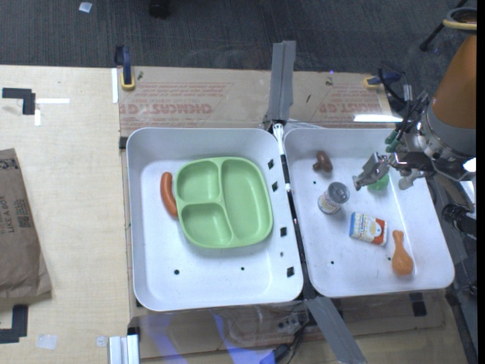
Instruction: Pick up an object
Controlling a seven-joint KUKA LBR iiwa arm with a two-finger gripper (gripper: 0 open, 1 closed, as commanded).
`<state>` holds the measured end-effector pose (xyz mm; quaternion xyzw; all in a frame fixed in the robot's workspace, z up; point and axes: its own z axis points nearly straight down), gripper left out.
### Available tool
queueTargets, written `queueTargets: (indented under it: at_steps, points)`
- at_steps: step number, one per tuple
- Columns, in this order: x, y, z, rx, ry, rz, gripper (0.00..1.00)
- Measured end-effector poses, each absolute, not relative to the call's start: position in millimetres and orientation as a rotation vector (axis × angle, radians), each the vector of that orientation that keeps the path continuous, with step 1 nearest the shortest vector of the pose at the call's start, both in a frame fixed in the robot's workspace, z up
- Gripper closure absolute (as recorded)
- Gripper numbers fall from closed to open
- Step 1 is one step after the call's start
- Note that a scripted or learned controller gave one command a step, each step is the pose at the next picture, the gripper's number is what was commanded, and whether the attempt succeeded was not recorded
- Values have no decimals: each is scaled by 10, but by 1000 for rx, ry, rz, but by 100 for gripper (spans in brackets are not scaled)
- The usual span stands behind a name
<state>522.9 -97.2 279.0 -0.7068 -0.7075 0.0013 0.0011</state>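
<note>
My gripper [377, 171] hangs over the upper right part of the right bin [333, 279], on the arm that comes in from the right. A small green object [380, 182] sits right under it, partly hidden by the gripper. Whether it is held cannot be told. Left of the gripper a small brown object [323, 161] lies near the bin's back. A silver can [333, 198] stands below that. A white, orange and blue packet [367, 228] and an orange gourd-shaped toy [402, 255] lie toward the bin's front right.
The left bin [151, 279] holds a green divided plate [225, 201] and an orange-red sausage [168, 193] beside the plate's left edge. A grey divider bar [281, 82] runs back between the bins. A brown paper bag [19, 226] lies on the bench at far left.
</note>
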Motion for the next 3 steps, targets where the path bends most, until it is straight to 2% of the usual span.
queueTargets:
  at_steps: [1, 2, 3]
  points:
    - [5277, -1529, 2591, -2388, -2039, 4, 0]
    - [5120, -1056, 3567, -2328, -2110, 3, 0]
    - [5000, -1840, 2125, -2321, -2114, 4, 0]
